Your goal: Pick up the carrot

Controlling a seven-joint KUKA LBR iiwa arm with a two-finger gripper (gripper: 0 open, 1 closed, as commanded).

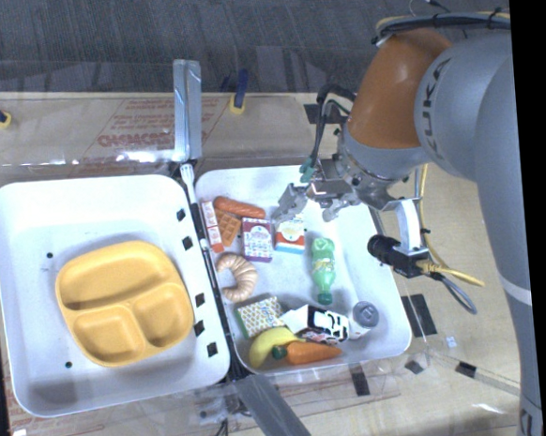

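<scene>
- Gripper hangs over the top part of the right bin, near the back wall. It holds nothing I can see.
- Jaws: can't tell if they are apart or pressed together. Too small & dark from up here.
- Right under/next to the gripper: a small white packet w/ a bit of red, a pink box & a hot dog.
- A bit lower: green bottle standing about mid-bin, & a donut by the left wall.
- Carrot lies at the bottom edge of the right bin, close to the front wall. It's orange w/ a green end.
- So the carrot is well apart from the gripper, at the other end of the bin. I think the arm must go toward the front of the bin, then down.
- Carrot's long side runs left-right in the view, green end at left, tip at right. I guess the jaws should close across the thin way, not along it.
- Tight spot: banana touches the carrot on the left, & a black-and-white toy sits just behind it. A grey can is near on the right. Jaws could bump those or the front wall.
- Left bin has a yellow tray. Not part of this job.
- Only 1 arm here, so it does the pick.
</scene>
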